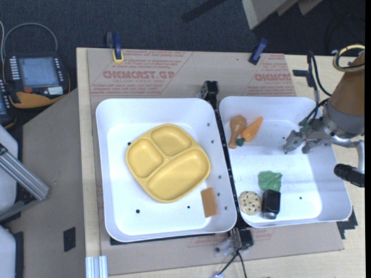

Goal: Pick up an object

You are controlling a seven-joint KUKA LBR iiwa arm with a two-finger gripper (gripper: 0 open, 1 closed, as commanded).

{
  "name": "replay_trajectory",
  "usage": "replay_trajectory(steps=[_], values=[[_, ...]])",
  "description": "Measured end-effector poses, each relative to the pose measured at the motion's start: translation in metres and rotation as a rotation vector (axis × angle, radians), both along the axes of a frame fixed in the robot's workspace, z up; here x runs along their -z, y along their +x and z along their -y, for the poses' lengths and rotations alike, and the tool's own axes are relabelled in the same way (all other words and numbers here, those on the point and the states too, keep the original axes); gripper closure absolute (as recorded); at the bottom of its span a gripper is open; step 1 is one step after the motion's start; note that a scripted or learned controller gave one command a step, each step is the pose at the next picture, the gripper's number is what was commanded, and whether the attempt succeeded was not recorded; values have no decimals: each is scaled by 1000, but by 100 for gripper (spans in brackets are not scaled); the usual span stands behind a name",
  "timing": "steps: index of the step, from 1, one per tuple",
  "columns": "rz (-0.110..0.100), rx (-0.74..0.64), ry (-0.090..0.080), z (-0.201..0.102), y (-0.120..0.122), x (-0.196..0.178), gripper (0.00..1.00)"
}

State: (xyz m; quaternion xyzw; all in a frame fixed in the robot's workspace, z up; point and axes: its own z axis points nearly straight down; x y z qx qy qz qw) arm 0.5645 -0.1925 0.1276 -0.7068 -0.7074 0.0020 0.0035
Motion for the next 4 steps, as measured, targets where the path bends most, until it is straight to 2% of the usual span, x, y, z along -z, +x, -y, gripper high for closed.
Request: replay_trajectory(steps=[1,2,3,4], values=[[9,0,-3,-3,1,-40,100],[11,-1,-5,-4,-5,-97,100],[10,-1,-4,-4,-3,-129,100],[7,-4,-3,-52,19,-125,100]])
